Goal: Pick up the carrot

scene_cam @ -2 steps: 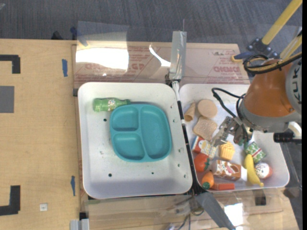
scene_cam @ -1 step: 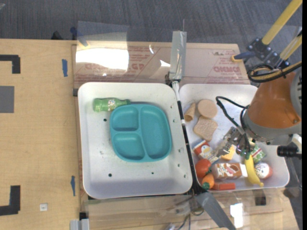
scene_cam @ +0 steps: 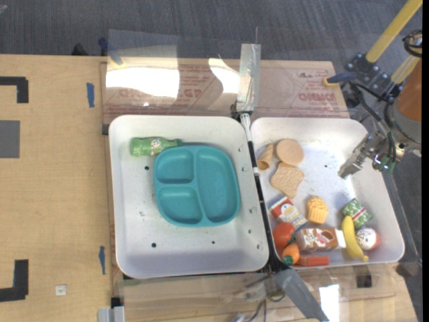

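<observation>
Two white bins stood side by side on the worktop (scene_cam: pixel 53 180): the left bin (scene_cam: pixel 127 233) held a teal divided plate (scene_cam: pixel 196 184) and a green bottle (scene_cam: pixel 153 145) lying along its far wall, and the right bin (scene_cam: pixel 322 129) held a crowd of toy food. The carrot (scene_cam: pixel 305 260) lay at the near edge of the right bin, close to the corner by the divider, just beside a small orange fruit (scene_cam: pixel 290 252) and a red tomato (scene_cam: pixel 283 234), and touching or almost touching a brown packet (scene_cam: pixel 318 238). The tool (scene_cam: pixel 358 161) hung over the far right part of the same bin, well apart from the carrot, and nothing was between its two fingers; whether they were spread or pressed together could not be told from this view. The step in hand seemed to be the approach, with no grasp made yet. The next move would probably call for travelling toward the near edge and coming down over the carrot. This looked difficult, because the neighbours and the bin wall left little room around it, and the wrong toy could easily be caught.
</observation>
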Robot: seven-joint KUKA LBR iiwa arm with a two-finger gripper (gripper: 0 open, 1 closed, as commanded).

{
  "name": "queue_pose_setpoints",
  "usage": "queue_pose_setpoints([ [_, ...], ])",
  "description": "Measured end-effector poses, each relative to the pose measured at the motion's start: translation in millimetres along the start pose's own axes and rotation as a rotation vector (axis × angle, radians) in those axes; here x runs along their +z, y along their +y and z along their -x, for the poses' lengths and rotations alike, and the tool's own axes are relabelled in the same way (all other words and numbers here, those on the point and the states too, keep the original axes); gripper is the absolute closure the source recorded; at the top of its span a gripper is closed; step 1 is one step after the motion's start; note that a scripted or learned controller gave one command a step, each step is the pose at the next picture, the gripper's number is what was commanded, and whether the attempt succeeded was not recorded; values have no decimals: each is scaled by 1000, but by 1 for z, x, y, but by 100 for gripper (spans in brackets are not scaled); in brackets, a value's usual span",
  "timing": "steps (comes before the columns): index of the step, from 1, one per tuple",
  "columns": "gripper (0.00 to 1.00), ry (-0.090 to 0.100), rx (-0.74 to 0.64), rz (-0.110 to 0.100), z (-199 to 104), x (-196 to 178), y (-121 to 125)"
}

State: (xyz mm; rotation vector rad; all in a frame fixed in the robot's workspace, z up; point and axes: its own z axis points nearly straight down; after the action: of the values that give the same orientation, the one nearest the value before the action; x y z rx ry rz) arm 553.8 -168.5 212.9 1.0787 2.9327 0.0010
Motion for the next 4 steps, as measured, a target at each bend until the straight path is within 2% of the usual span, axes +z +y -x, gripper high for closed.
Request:
queue_pose_setpoints([
  [1, 0, 11, -2, -4, -3, 6, 0],
  [2, 0, -5, 1, 6, -43, 109, 41],
  [3, 0, 4, 348, -2, -23, 124, 19],
  [4, 100, -5, 345, 4, -20, 111, 21],
])
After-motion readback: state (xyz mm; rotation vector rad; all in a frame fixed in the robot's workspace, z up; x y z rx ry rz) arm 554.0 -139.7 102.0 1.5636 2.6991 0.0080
